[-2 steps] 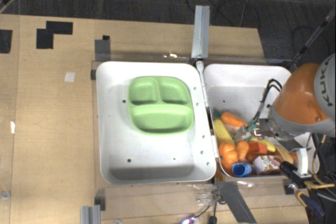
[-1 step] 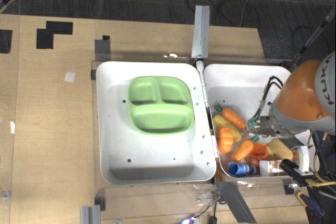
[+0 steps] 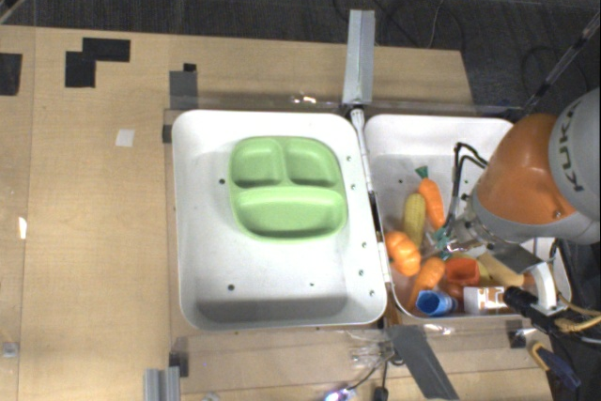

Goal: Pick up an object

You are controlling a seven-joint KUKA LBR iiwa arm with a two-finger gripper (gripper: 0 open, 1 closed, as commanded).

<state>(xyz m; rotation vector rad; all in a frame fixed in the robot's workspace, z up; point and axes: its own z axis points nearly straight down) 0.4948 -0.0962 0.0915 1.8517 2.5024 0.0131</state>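
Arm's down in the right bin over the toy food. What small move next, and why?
Probably lower the tool slightly. It sits low in the right bin, right among the clutter: a carrot, a yellow piece and a small orange pumpkin lie just left of it. Nothing visibly sits in its grasp.

Two shallow white bins: the left bin and the right bin. One green three-compartment plastic plate. One orange toy carrot with green top. One yellow oblong toy. One small orange pumpkin-shaped toy. One blue cylindrical cap.
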